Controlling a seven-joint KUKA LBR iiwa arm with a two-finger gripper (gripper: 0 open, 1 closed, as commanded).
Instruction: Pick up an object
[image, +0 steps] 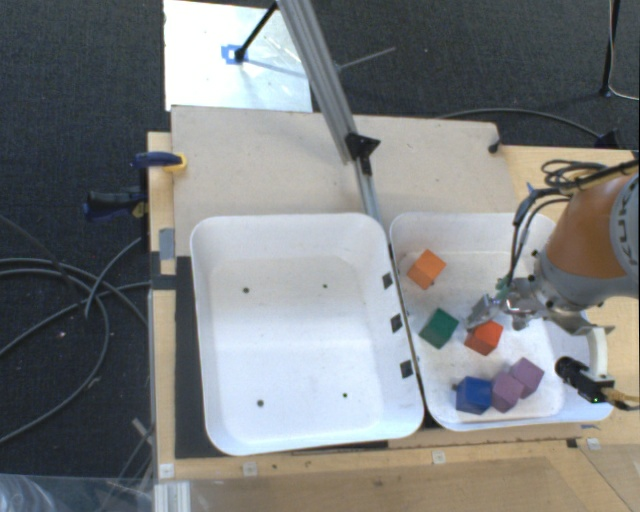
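At the far left, dark cables (60, 300) lie on the dark carpet beside the worktop (300, 160). On the left edge of the worktop sit two clamps, one with a blue and yellow handle (160, 160) and one dark blue (112, 203).

The left bin (215, 300) is white and shallow, and its floor shows a few small dark dots. A grey metal pole (330, 90) comes down at a slant from the top and ends just above the place where the two bins meet.

The right bin (460, 235) touches the left one along its side. In it lie several blocks. An orange block (427, 269) is in the upper part, near the dividing wall. A green block (438, 328) lies below it, apart from it. A blue block (473, 395) is near the front rim, and two purple blocks (516, 384) lie just beside it on its right, touching each other.

A red block (484, 337) lies in the middle of the right bin, between the green block and the purple ones. The hand (497, 311) is directly above it, very close or touching its upper edge. It is not possible to tell if the hand is apart or together, and the red block is not seen gripped. The arm (590, 250), with its orange band, enters from the right.
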